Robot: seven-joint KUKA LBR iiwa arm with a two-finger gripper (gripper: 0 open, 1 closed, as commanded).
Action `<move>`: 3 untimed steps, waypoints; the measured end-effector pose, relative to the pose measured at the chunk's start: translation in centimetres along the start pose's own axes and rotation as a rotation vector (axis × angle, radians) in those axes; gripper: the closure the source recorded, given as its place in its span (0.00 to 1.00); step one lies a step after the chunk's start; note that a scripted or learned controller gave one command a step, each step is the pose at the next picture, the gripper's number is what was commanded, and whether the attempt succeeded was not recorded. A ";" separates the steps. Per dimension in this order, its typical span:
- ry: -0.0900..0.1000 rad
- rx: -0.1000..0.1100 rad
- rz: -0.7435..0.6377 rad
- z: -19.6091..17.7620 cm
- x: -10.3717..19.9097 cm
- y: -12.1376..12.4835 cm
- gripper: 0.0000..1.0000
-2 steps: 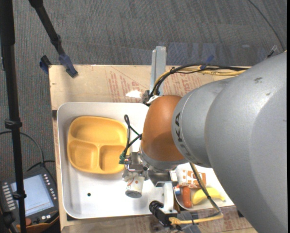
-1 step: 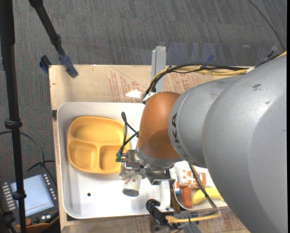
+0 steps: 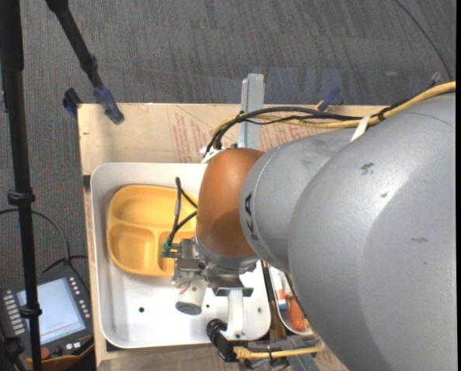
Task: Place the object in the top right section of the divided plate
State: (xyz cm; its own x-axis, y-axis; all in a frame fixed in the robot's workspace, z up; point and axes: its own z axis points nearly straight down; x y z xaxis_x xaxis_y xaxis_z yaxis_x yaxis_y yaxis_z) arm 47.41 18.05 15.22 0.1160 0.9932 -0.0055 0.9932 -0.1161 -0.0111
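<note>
Gripper (image 3: pixel 190 278) sits low over the left bin (image 3: pixel 106 300), just off the lower right edge of the yellow divided plate (image 3: pixel 137 230). The wrist housing and the broad grey arm (image 3: pixel 354 230) cover it from above, so whether the claw is apart or closed cannot be told.

Just beneath the wrist a small white cylinder (image 3: pixel 190 300) with a reddish mark shows against the bin floor. It is possibly the object, though it could equally be part of the tool; the view is too cramped to settle that. Its long axis tilts, running from upper right down to lower left, with the round end face turned toward the lower left. It lies outside the plate, near the plate's lower right corner, over the white floor.

The plate lies in the upper left part of the bin, close to the bin's left rim. Its left sections are bare, while its right side, including the top right section, is hidden under the orange band (image 3: pixel 226 203) and the dark cables (image 3: pixel 185 207).

Open white floor runs along the bin's lower left, below the plate. To the right, the arm covers nearly all of the second bin (image 3: pixel 286 325), where a sliver of something orange (image 3: pixel 295 312) shows.
</note>
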 end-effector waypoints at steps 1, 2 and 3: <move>0.000 0.000 -0.010 -6.8 -5.7 0.7 1.00; 0.001 -0.001 -0.110 -13.3 -14.0 1.7 1.00; 0.000 -0.002 -0.203 -14.7 -10.6 8.1 1.00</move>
State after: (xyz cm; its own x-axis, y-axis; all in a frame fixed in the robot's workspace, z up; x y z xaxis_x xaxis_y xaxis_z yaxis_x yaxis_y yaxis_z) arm 54.42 6.65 29.86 -0.0867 0.9962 -0.0031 0.9962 0.0866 -0.0098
